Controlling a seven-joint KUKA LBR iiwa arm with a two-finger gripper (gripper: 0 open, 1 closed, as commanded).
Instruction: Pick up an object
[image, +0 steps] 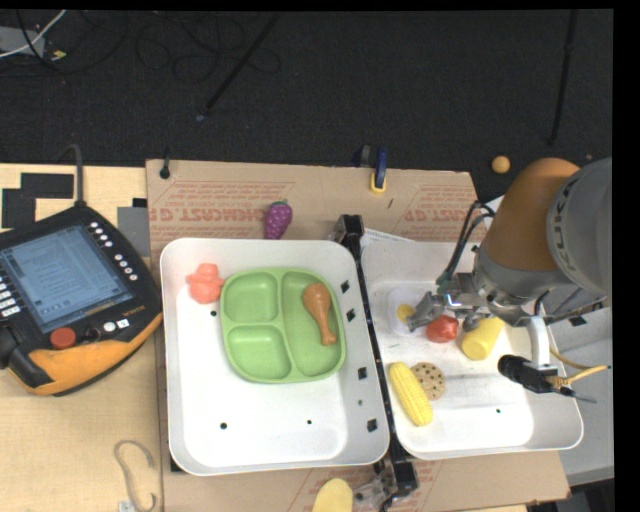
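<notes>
- The grey two-finger gripper (432, 310) hangs low in the right shallow white plastic bin (500, 425), beside a small round red toy (442, 327).
- Whether it grips anything cannot be told.
- Open floor lies at the bin's near-right.

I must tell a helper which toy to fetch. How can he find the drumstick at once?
Look at the left white bin, then the green divided plate in it. The brown drumstick lies in the plate's upper right compartment, the sole brown, club-shaped toy; the pink toy sits outside the plate.
</notes>
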